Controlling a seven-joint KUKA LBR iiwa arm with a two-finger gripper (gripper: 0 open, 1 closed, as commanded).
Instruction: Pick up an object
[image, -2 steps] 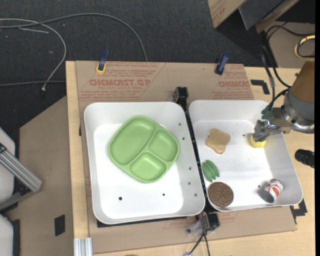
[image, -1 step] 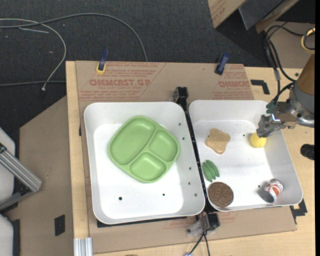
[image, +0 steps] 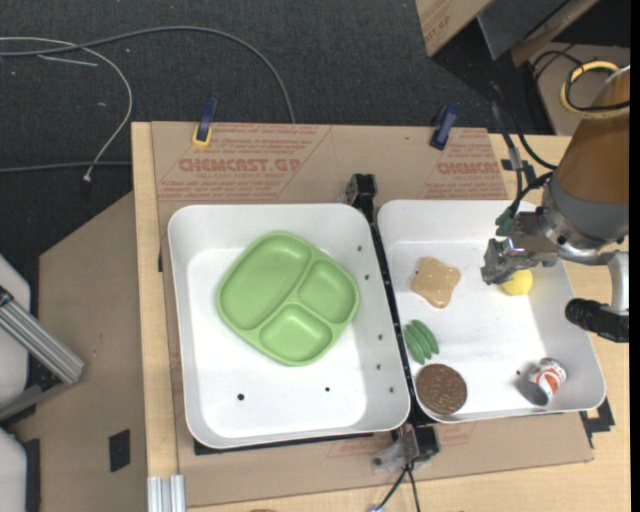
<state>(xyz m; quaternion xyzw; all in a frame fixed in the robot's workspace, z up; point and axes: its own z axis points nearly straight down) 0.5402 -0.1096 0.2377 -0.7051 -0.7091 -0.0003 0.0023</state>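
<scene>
Counting five objects (image: 437, 282) and one green plate (image: 288, 297).

End effector (image: 503, 262) covers the upper left of the yellow object (image: 518, 284); its shape cannot be made out. Finger state not discernible from above. Arm (image: 597, 170) cut off by the right edge. Small red-and-white object (image: 546, 378) too small to identify. Table (image: 150, 300) front edge cut by the bottom edge.
</scene>
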